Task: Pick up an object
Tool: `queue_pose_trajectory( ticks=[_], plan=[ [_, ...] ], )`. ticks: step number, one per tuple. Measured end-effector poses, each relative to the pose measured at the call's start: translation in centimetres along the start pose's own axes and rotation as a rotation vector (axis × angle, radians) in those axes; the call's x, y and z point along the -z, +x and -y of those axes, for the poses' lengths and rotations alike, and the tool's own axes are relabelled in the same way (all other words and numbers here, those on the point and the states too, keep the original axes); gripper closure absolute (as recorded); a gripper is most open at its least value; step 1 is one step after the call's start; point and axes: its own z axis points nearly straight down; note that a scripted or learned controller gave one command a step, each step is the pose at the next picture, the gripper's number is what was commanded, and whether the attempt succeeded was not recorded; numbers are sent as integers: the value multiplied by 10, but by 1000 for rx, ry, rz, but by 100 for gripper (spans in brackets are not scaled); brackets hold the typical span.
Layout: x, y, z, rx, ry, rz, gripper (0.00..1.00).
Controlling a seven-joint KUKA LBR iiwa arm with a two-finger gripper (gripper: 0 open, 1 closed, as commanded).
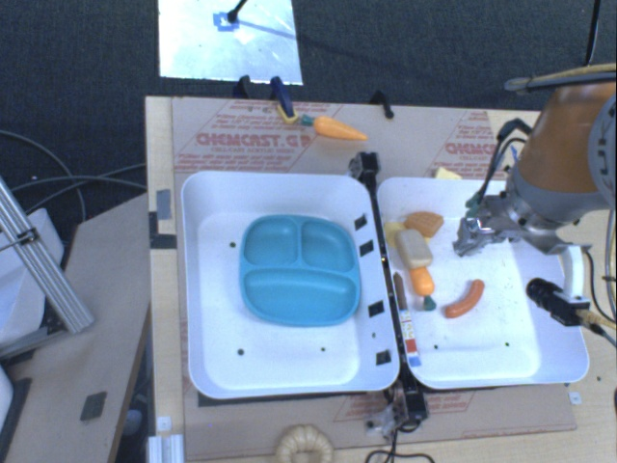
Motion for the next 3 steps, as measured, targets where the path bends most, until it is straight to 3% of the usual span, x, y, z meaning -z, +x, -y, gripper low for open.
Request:
queue_pose_trajectory(
  ticks=[1,2,3],
  plan=[
    [21,0,-1,-1,4,-1,100],
    [11,32,-48,3,2,-2,100],
    [31,53,-78,3,0,-1,100]
  ],
)
